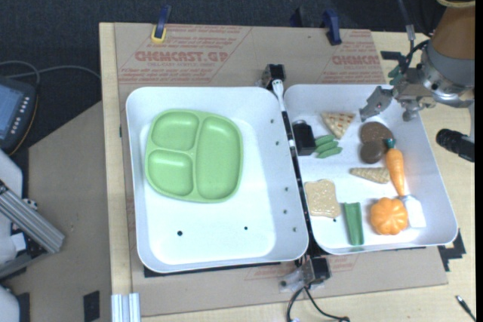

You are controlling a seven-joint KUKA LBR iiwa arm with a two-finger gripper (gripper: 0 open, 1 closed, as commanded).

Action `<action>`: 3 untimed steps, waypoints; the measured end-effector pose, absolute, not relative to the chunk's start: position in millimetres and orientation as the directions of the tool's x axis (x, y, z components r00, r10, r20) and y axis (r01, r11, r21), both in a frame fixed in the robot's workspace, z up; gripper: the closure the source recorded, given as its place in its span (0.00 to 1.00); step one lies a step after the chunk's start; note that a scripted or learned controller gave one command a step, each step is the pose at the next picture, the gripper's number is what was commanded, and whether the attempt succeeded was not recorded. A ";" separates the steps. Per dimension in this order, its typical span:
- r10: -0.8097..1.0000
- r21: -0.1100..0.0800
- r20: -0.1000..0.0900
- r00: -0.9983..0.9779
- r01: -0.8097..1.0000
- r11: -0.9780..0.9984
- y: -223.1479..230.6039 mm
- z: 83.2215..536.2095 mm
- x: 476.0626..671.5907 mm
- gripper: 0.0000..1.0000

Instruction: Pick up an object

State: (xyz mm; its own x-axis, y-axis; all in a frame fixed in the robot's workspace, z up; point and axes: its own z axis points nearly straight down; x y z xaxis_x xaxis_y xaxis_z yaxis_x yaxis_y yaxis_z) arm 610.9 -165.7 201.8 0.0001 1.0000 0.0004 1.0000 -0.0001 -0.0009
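The right bin [430,154] holds several toy foods. Among them are a brown round piece [375,141], a carrot [395,170], an orange pumpkin [389,215], a bread slice [323,198], a green stick [353,222], two tan wedges [337,122] [370,174] and green beans [327,147]. My gripper [393,106] hangs over the bin's far right part, just above and behind the brown piece. Its fingers [375,103] are spread open with nothing between them.
The left bin [256,230] holds a green divided plate [195,154]. A black block [303,137] sits by the divider between the bins. Clamps [159,28] [330,26] hold the board's far edge. The arm's wrist [453,49] comes in from the upper right.
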 end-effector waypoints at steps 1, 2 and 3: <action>1.000 -0.006 0.002 -0.002 1.000 0.002 -164.0 144.1 619.5 0.00; 1.000 -0.006 0.002 -0.001 1.000 0.001 -162.9 90.8 618.8 0.00; 1.000 0.002 -0.001 -0.001 1.000 0.001 -163.5 105.3 620.5 1.00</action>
State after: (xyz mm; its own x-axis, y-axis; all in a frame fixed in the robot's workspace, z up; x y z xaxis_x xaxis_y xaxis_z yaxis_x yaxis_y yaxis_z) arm 620.5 -163.5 105.3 -0.0008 1.0000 -0.0007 1.0000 0.0009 0.0017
